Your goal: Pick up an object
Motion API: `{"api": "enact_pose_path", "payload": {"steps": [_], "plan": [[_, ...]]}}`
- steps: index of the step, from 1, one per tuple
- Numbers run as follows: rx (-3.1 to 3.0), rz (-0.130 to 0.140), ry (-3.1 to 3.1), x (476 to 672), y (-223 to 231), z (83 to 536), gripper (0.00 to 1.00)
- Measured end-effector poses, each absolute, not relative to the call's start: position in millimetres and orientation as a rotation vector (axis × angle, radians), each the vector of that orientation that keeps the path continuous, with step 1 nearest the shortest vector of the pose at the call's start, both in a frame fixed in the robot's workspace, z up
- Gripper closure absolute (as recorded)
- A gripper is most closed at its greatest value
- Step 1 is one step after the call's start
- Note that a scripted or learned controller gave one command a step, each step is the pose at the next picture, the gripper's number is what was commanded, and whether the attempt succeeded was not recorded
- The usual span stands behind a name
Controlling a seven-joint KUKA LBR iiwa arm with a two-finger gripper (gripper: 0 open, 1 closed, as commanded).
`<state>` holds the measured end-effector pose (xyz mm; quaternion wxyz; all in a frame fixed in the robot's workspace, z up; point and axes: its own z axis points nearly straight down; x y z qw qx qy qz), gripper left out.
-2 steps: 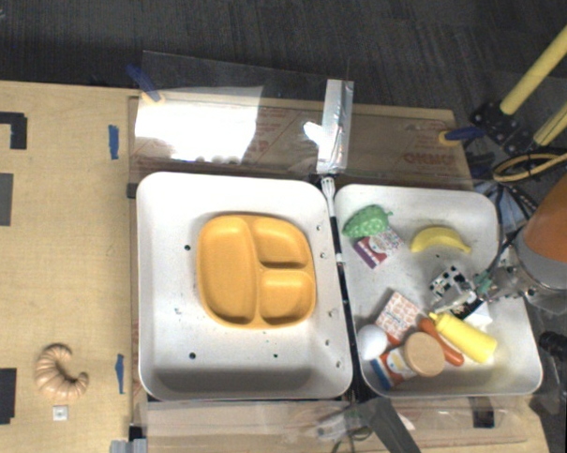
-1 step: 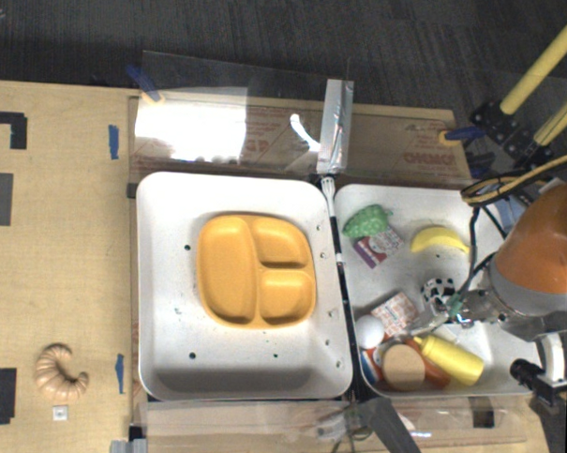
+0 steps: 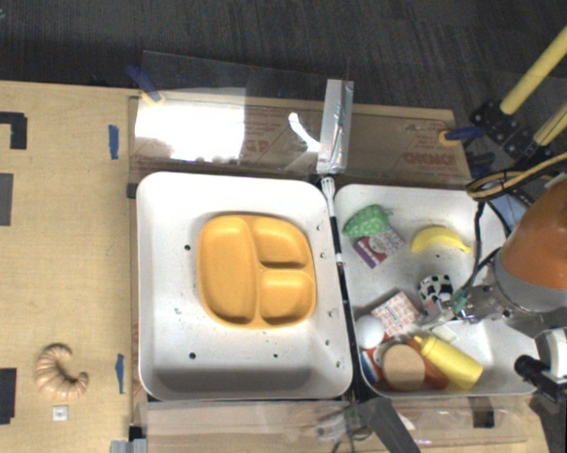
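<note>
Camera view, looking down on your bench: the left bin (image 3: pixel 160 262) holds a yellow divided tray (image 3: pixel 256 268). The right bin (image 3: pixel 408 200) holds a banana (image 3: pixel 440 240), a green item (image 3: pixel 367 220), a black-and-white ball (image 3: pixel 436 289), a yellow bottle (image 3: pixel 451 361) and other clutter. Your gripper (image 3: pixel 461 305) hangs beside the ball; its state is probably hidden, so you cannot tell. A croissant (image 3: pixel 60 370) lies on the bench, near left.
</note>
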<state>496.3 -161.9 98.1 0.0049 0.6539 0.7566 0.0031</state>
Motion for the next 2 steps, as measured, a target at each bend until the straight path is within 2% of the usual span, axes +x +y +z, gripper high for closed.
{"api": "enact_pose_path", "payload": {"steps": [1,2], "plan": [[1.944,0.010,2.462,539.7,-85,187,1.00],[1.887,0.006,2.503,540.8,-83,261,1.00]]}}
